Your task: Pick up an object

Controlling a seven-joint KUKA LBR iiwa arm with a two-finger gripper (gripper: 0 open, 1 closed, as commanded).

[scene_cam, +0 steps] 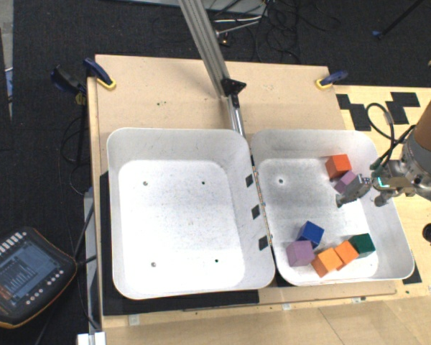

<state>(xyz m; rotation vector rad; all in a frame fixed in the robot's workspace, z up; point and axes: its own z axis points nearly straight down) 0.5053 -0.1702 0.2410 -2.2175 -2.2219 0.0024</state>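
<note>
Camera view: I am hovering my claw (360, 190), state indeterminable, beside a purple block (344, 181), probably light and rigid; grip flat sides.

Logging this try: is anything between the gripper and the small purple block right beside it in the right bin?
Nothing visible. The gripper sits right at the small purple block, with the orange block just behind it. The other blocks lie apart, nearer the right bin's front edge.

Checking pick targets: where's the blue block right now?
In the camera view, the blue block sits in the right bin, lower middle, touching the purple block just below-left of it, with an orange block to its lower right.
</note>
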